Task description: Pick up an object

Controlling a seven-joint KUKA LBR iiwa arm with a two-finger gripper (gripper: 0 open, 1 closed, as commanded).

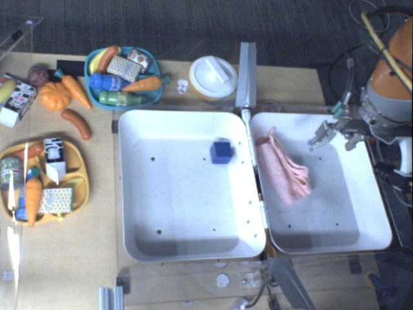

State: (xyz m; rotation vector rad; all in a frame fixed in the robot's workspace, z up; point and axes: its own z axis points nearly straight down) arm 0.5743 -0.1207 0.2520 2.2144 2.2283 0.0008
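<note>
A small blue cube (pixel 221 152) lies in the left bin (pixel 148 237), toward its upper right. A crumpled pink cloth (pixel 284 168) rests along the left side of the right bin (pixel 361 237). My gripper (pixel 333 141) hangs over the upper right part of the right bin, to the right of the cloth and apart from it. Its fingers (pixel 317 137) are spread open with nothing between them. The grey arm with its orange band (pixel 389 82) comes in from the right edge.
On the bench at left stand a blue bowl of toy food (pixel 122 76), a yellow tray of toys (pixel 42 179), loose toy vegetables (pixel 61 95) and a white lidded bowl (pixel 213 76). A metal post (pixel 244 76) rises between the bins.
</note>
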